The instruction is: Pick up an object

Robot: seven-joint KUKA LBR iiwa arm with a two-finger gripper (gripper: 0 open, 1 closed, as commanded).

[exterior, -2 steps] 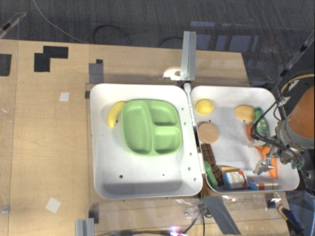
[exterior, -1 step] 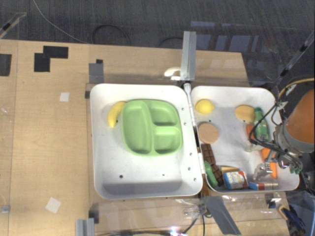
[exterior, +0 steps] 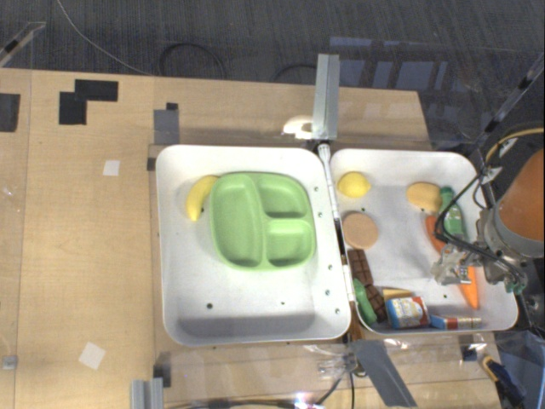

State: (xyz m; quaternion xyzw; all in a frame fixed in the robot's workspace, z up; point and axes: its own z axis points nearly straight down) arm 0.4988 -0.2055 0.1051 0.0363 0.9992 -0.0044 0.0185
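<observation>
My gripper (exterior: 452, 267) hangs low over the right side of the right bin (exterior: 393, 254), reaching in from the right edge. It sits right over an orange carrot-shaped piece (exterior: 469, 291), whose lower end sticks out beneath it. A green item (exterior: 452, 220) and a red-orange piece (exterior: 433, 228) lie just behind the gripper. Whether anything is held is hidden from this angle.
The right bin also holds a yellow lemon (exterior: 353, 184), a tan disc (exterior: 360, 229), a yellow bun (exterior: 423, 196), a chocolate bar (exterior: 361, 270), a blue can (exterior: 405, 311) and a marker (exterior: 456, 321). In the left bin (exterior: 179, 296) lie a green divided plate (exterior: 260, 220) and a banana (exterior: 199, 197).
</observation>
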